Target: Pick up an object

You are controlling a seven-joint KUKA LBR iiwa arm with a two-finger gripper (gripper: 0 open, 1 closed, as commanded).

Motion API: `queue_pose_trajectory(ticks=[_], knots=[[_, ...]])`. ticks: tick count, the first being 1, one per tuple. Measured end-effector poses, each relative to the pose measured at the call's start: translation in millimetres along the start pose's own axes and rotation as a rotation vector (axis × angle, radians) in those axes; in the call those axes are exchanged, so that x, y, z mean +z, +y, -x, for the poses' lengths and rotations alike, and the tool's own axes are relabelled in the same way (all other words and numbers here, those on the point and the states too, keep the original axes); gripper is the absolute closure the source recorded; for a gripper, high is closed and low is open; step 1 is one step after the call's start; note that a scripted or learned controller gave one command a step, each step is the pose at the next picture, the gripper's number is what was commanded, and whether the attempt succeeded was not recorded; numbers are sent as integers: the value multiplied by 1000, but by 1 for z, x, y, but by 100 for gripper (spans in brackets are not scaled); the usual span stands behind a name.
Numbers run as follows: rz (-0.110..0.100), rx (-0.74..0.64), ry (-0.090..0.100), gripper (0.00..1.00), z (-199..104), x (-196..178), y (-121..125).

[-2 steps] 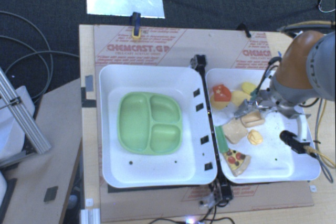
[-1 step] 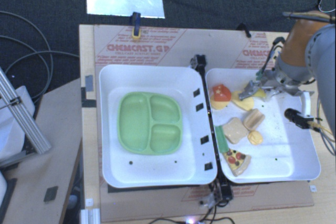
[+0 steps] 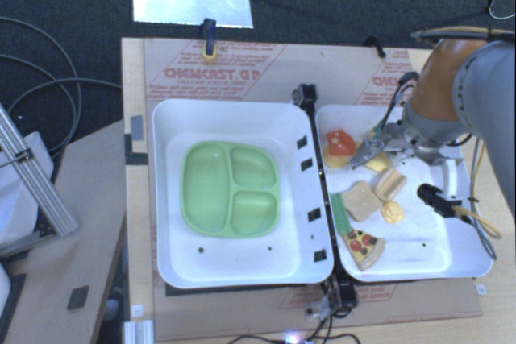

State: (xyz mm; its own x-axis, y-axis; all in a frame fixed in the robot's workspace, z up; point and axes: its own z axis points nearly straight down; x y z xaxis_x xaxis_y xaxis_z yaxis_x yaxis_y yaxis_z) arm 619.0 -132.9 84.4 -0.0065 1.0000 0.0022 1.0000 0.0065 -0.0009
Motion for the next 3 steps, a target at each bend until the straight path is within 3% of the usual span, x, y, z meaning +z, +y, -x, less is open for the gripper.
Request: queue_pose_trajectory(ticks=[1,2,3], knots=[[13,6,-8,0,65,-42,52],[-2,3,1,0,5,-53,-24],[-5,15,-3,0,78,-41,-125]])
